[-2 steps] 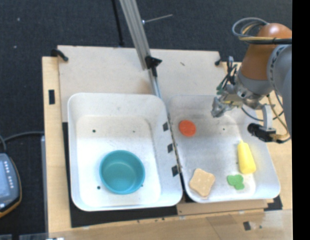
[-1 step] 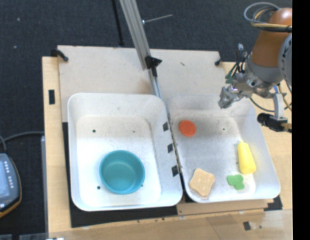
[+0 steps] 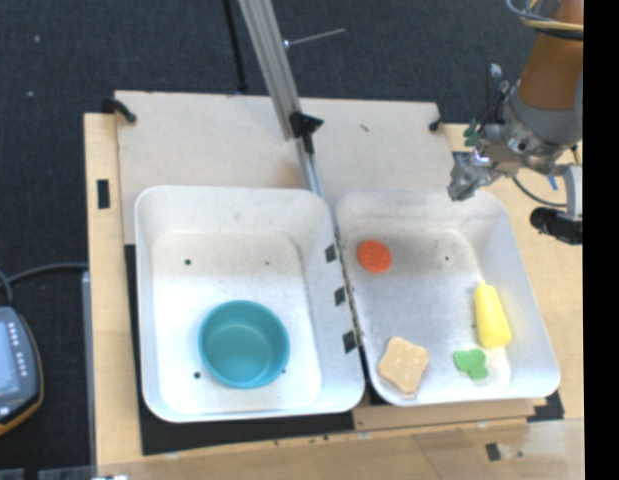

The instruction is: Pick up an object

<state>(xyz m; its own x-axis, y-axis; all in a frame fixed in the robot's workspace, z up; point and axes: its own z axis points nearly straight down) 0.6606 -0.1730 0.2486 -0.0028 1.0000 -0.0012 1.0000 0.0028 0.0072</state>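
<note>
Above the far right corner of the right bin (image 3: 519,258), the end effector (image 3: 463,184) hung from the grey arm (image 3: 549,78) with its orange band, and whether it was released or clenched could not be told. Within that bin lay four candidate objects, well apart from the end effector: an orange round piece (image 3: 374,256) near the far left side, a yellow corn-shaped piece (image 3: 491,315) at the right, a tan bread-like piece (image 3: 403,365) and a small green piece (image 3: 472,363) along the near edge. On the same counter (image 3: 109,298), the left bin (image 3: 159,268) held an upright teal bowl (image 3: 244,343).
</note>
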